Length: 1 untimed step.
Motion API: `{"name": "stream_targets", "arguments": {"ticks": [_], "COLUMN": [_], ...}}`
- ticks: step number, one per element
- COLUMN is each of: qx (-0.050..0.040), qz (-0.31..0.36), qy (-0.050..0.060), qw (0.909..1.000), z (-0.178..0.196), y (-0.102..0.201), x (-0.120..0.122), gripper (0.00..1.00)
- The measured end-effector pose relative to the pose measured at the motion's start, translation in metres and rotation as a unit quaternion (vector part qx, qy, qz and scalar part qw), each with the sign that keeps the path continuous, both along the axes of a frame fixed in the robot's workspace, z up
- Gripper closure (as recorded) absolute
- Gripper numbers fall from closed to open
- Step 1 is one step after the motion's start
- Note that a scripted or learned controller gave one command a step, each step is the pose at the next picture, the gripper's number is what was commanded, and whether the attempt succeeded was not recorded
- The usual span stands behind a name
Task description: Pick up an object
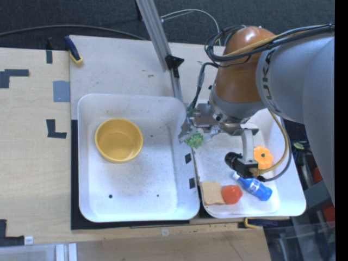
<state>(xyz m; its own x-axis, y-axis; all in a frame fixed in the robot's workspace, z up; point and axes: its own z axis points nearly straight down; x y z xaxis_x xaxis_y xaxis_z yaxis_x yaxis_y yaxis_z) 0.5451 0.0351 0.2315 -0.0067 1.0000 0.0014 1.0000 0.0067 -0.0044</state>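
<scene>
My gripper [196, 133] hangs over the left edge of the right bin [288, 200], close to the rim shared with the left bin [136, 200]. A small green leafy piece [194, 141] sits between its fingertips, and the fingers look shut on it. The grey arm with its orange band [244, 64] covers the back of the right bin. In the front of that bin lie an orange piece [263, 156], a blue bottle [255, 188], a red ball [232, 194] and a tan block [211, 192].
A yellow bowl [118, 140] stands in the left bin's back left part. A slanted metal pole [155, 26] rises behind the bins. A blue and yellow clamp [73, 49] lies on the bench at the back left.
</scene>
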Motion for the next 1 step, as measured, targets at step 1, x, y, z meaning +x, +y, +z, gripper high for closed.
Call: {"name": "stream_targets", "arguments": {"ticks": [1], "qx": [0.0], "qz": [0.001], "qy": [0.0], "qw": [1.0], "z": [-0.007], "y": [0.0598], "x": [-0.0144], "gripper": [1.0]}}
